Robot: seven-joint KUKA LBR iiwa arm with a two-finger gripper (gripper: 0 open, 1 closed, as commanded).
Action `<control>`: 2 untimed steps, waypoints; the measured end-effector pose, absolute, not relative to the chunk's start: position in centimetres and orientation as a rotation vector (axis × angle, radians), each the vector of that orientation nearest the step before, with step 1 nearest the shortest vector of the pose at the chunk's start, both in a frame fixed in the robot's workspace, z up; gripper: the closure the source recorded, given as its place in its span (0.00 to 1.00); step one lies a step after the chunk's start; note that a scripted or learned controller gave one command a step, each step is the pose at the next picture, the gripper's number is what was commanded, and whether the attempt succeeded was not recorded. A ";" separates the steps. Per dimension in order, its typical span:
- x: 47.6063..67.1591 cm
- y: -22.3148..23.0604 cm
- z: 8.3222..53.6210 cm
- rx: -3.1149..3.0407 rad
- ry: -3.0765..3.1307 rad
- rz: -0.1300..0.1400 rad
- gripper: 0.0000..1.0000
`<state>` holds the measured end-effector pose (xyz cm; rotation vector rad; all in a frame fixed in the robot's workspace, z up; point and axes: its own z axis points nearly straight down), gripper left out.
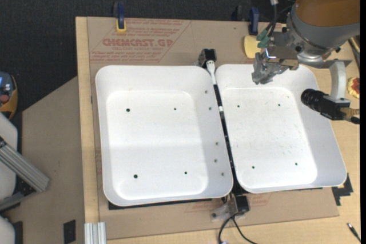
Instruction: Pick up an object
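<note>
Camera view: metal two-finger gripper (264, 74) hangs over the far rim of the right shallow white plastic bin (320, 177); jaw state, can't tell

The claw (264, 74) hangs above the right bin's (286, 177) far rim.

One fixed camera looks down slantwise (from above) on both bins (163, 80).
</note>
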<state>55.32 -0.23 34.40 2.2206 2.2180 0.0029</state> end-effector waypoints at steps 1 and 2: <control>58.9 -5.4 33.8 2.223 2.213 0.002 1.00; 56.0 -6.3 37.2 2.220 2.216 0.004 1.00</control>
